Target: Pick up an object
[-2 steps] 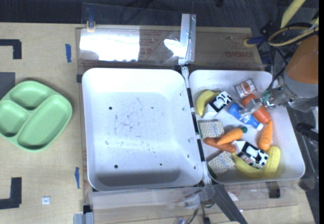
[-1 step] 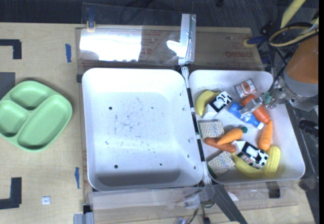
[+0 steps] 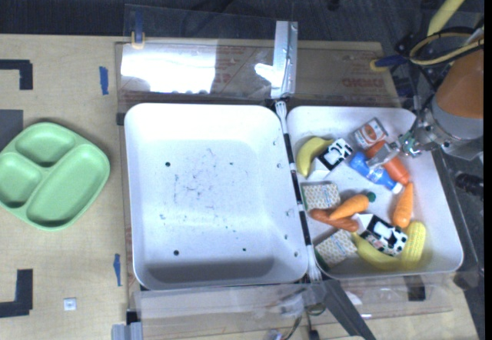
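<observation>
Two white bins side by side on the bench: left bin point(image 3: 204, 192) bare but for faint scuffs, right bin point(image 3: 452, 250) crowded with toy food. Near the right bin's back edge, a small can point(image 3: 370, 133), tilted, beside the gripper point(image 3: 407, 145), which hangs at the bin's back right corner under the arm point(image 3: 460, 104) with its orange band. Impossible to tell whether the gripper is open or closed; nothing visibly between its tips. Just in front of the can, a blue bottle point(image 3: 374, 171) lying flat, touching an orange piece point(image 3: 397, 170). Toward the bin's left edge, a banana point(image 3: 309, 154) against a black-and-white cow point(image 3: 336, 154). Mid-bin, a cracker point(image 3: 320, 195) and a carrot point(image 3: 343, 210) lying crosswise; a second carrot point(image 3: 403, 205) near the right edge. Along the front edge, a second cracker point(image 3: 337, 247), a second cow point(image 3: 384, 235) and a second banana point(image 3: 409, 248), all touching. On the bench's left side, well apart from the bins, a green divided plate point(image 3: 51, 175). Behind the left bin, a clear panel point(image 3: 201, 60).
</observation>
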`<state>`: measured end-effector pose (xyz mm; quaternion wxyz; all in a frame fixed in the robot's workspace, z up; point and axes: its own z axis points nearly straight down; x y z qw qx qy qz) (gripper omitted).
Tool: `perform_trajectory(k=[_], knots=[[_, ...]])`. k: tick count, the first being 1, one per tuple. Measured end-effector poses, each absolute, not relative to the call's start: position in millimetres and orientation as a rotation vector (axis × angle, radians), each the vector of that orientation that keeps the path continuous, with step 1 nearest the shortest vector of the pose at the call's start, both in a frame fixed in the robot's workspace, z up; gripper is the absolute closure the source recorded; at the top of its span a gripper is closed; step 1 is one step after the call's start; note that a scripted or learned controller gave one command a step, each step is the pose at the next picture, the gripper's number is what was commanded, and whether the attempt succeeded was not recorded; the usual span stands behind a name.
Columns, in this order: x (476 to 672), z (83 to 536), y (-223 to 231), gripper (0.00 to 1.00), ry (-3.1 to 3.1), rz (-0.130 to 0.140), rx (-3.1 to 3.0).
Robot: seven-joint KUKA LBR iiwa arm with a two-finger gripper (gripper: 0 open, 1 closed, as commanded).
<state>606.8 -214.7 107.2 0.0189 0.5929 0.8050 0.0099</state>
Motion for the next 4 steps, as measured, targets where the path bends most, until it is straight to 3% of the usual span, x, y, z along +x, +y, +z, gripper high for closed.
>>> perform_trajectory(k=[1, 2, 3, 4], knots=[[612.2, 122.7, -217.6, 1.00, 2.482, 0.035, 1.827], [668.3, 135.5, -201.4, 1.00, 2.464, 0.000, 1.946], [668.3, 135.4, -201.2, 0.00, 2.464, 0.000, 1.945], [655.8, 118.2, -204.1, 0.00, 2.501, 0.001, 1.895]])
